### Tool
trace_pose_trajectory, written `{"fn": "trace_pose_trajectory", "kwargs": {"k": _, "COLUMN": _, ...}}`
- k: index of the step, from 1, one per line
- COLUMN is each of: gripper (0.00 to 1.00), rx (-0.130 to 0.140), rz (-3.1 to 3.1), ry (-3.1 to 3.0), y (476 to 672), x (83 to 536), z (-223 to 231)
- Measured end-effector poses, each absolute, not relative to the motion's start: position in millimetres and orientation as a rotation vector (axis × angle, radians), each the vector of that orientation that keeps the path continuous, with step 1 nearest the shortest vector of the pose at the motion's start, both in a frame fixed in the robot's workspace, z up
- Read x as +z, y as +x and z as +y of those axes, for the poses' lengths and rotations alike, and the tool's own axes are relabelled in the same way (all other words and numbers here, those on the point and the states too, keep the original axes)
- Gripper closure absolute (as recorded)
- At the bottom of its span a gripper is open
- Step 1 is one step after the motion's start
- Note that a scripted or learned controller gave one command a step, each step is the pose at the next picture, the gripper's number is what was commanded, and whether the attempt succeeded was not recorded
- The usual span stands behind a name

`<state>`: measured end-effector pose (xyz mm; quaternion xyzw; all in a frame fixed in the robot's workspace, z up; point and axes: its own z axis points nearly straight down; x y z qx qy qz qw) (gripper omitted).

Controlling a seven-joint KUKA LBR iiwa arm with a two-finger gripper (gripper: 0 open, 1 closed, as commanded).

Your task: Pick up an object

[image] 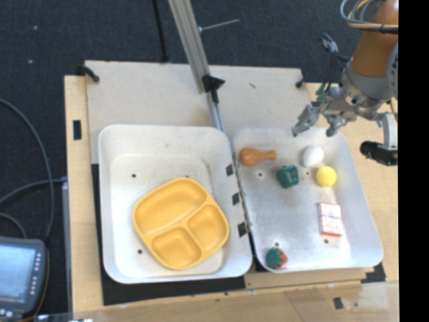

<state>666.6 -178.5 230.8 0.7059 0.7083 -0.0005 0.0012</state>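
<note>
The claw (315,123) hangs open and empty over the right bin's (355,247) far edge; a white ball (312,155) lies just below it, a yellow ball (326,176) beside that. A green block (287,176), an orange pear-shaped toy (256,156), a small carton (330,219) and a strawberry (276,257) lie scattered; the left bin (120,180) holds a yellow divided tray (179,222).

A single fixed camera looks down at a slant from above the bench (167,92), far enough back to take in both white bins (114,180) side by side.
</note>
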Motion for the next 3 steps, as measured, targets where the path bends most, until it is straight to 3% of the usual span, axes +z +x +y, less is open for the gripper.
{"fn": "trace_pose_trajectory", "kwargs": {"k": 1, "gripper": 0.00, "rx": -0.003, "rz": 2.224, "ry": 2.215, "y": 666.5, "x": 231, "z": -179}}
{"fn": "trace_pose_trajectory", "kwargs": {"k": 2, "gripper": 0.00, "rx": -0.007, "rz": 2.223, "ry": 2.223, "y": 660.3, "x": 169, "z": -181}}
{"fn": "trace_pose_trajectory", "kwargs": {"k": 3, "gripper": 0.00, "rx": -0.005, "rz": 2.226, "ry": 2.218, "y": 668.0, "x": 123, "z": -180}}
